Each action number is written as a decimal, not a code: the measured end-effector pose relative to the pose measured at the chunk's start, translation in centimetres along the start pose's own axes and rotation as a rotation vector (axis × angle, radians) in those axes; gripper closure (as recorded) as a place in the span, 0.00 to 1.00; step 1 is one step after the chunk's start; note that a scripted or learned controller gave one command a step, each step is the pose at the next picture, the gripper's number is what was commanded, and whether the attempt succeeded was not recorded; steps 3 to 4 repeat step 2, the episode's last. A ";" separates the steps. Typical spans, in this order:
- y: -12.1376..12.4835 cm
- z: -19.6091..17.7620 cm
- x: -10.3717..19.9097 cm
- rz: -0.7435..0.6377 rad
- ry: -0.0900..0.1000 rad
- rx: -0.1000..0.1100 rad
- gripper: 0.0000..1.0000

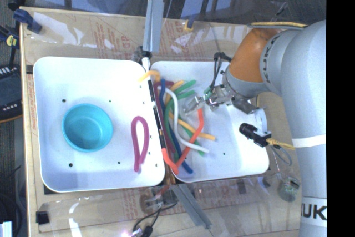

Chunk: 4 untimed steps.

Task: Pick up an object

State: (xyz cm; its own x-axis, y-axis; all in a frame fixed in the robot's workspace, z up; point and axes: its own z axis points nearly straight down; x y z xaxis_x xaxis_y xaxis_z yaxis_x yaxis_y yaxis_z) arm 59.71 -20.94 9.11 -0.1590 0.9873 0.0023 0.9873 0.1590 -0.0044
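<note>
My gripper (195, 104) hangs low over the right bin (244, 161), at the edge of a tangle of coloured flexible sticks (177, 125) piled along that bin's left side. How far it is open, or whether it has hold of anything, I cannot tell. In the left bin (50, 72) lie a pink loop (139, 142) and a blue bowl (87, 127).
</note>
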 end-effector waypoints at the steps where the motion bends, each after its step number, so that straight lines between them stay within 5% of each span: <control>1: 0.0 -1.0 0.0 -0.004 -0.001 0.002 1.00; 2: 1.8 -11.4 -0.4 0.126 -0.002 -0.003 1.00; 4: 1.8 -11.4 -0.4 0.126 -0.002 -0.003 1.00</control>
